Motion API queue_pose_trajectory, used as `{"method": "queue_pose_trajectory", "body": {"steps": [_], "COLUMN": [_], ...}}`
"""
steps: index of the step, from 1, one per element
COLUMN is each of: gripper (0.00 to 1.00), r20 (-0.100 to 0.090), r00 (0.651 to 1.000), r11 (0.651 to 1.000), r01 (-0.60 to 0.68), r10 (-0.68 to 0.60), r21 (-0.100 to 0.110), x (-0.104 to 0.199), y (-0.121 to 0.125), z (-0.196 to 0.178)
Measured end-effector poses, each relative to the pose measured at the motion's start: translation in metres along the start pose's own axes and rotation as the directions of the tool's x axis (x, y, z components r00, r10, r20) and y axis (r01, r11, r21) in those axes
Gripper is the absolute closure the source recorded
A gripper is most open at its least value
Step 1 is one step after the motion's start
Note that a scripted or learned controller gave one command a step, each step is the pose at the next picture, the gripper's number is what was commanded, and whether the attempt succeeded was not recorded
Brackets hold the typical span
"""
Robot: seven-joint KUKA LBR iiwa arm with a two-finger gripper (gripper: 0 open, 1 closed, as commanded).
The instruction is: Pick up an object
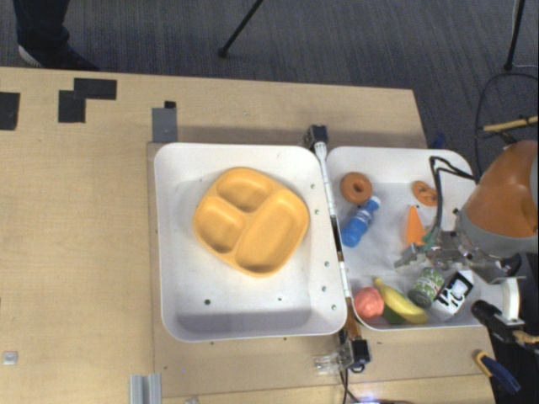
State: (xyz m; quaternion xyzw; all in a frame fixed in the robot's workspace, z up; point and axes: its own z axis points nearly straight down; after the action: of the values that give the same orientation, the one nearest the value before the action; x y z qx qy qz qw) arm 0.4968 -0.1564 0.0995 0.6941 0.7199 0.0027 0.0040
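The right bin (446, 160) holds a brown donut (357, 188), a blue bottle (357, 224), an orange carrot (413, 224), a small orange piece (424, 194), a pink ball (368, 303), a yellow banana (399, 302) and a green can (428, 286). My gripper (431, 259) hangs low over the bin's right half, just above the green can and beside the carrot. The arm's orange band (505, 194) and wrist cover the bin's right edge. Nothing can be seen held in the gripper.
A yellow divided plate (251, 220) lies in the left bin (181, 301). A metal rail (330, 217) separates the two bins. A black-and-white tag (455, 291) sits by the can. Cables run along the arm at the right.
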Motion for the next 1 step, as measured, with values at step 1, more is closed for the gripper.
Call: {"method": "queue_pose_trajectory", "body": {"steps": [1], "gripper": [0.0], "r20": [0.002], "r00": [0.963], "r11": [0.963], "r01": [0.27], "r10": [-0.27], "r21": [0.001], "x": [0.0026], "y": [0.0324], "z": [0.0125]}}
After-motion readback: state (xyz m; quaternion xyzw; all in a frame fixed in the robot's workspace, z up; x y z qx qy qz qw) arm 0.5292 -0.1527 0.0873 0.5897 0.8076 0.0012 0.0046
